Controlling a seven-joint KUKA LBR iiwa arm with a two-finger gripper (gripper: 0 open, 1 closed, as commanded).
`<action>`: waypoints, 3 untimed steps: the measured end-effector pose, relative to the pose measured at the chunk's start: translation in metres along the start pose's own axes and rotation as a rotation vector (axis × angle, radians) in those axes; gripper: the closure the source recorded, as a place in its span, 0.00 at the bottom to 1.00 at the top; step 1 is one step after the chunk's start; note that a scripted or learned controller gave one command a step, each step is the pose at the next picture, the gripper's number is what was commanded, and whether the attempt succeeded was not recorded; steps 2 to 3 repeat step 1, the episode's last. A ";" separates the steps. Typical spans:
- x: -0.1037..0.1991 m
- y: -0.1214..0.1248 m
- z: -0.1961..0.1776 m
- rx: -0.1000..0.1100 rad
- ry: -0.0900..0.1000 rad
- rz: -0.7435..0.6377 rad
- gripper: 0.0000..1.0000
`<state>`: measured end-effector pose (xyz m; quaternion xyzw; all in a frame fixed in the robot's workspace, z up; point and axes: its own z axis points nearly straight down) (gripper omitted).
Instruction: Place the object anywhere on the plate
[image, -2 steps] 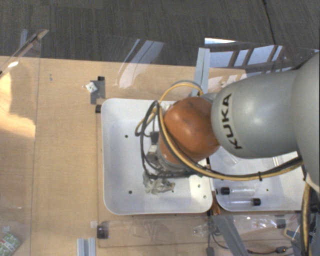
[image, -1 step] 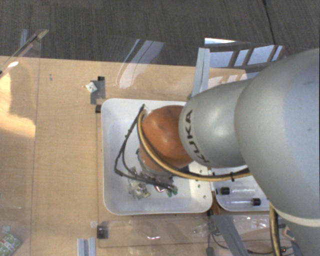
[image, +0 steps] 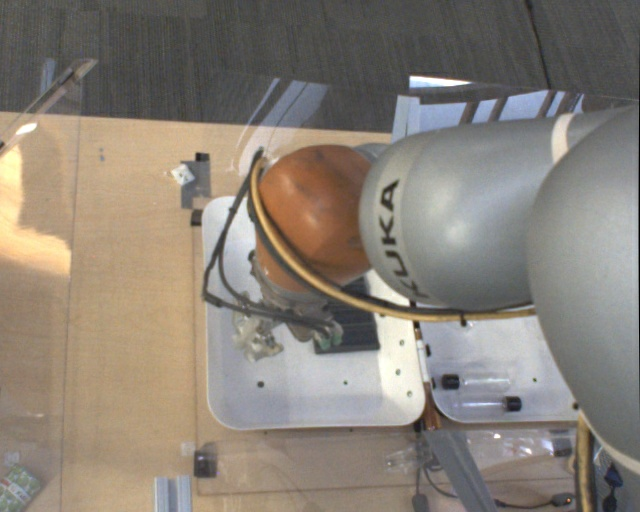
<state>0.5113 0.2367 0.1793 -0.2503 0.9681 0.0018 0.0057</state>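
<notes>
Pale crumpled object (image: 258, 338) is what I take for the task's thing, though it is small and partly shadowed, so I hold that loosely. From the overhead camera it lies on the floor of the left bin (image: 300, 405), towards that bin's left side. It is just beside the gripper (image: 280, 320), below and left of it in the picture. Whether the two touch I cannot tell, and whether the gripper stands spread or closed I cannot tell either, because the wrist hides it.

I would judge the object light, thin and soft, something like film or wrapping, likely to fold or slide instead of sitting firm. I would take it across its bunched middle, where there is most bulk to pinch, not at a loose edge.

The arm (image: 470, 220) comes in from the right and crosses over the right bin (image: 545, 385), where a clear tube (image: 478, 383) with dark ends lies. Its orange band (image: 315, 215) sits over the upper part of the left bin. The wrist points steeply down, so the gripper hangs low above the bin floor, near the object.
</notes>
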 end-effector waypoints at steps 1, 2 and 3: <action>-0.066 -0.037 -0.111 0.001 -0.001 0.392 1.00; -0.066 -0.037 -0.111 0.001 -0.001 0.392 1.00; -0.066 -0.037 -0.111 0.001 -0.001 0.392 1.00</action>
